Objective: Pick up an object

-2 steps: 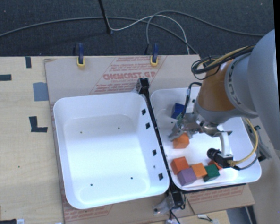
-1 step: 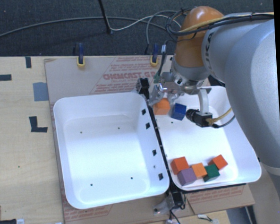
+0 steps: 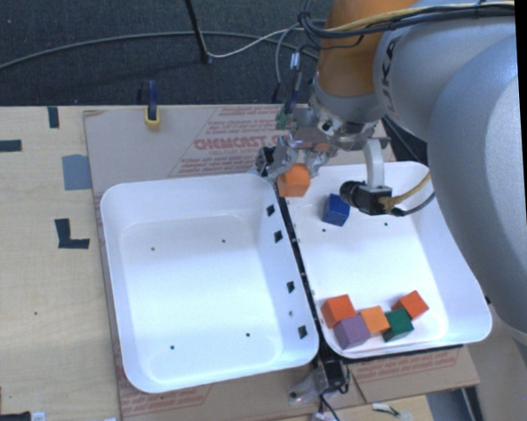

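**Orange block in gripper**

Small orange cube block [image 3: 293,181] sat clamped between the fingers of the grey two-finger gripper [image 3: 289,165], raised over the divider at the far edge of the right white bin [image 3: 443,239].

fixed overhead camera, slanted down on both white bins [image 3: 124,258]

Robotics lab: taped bench [image 3: 35,264], loose cables [image 3: 236,47].

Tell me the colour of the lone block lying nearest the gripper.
Blue. The block sits alone in the right bin, clearest in the camera view.
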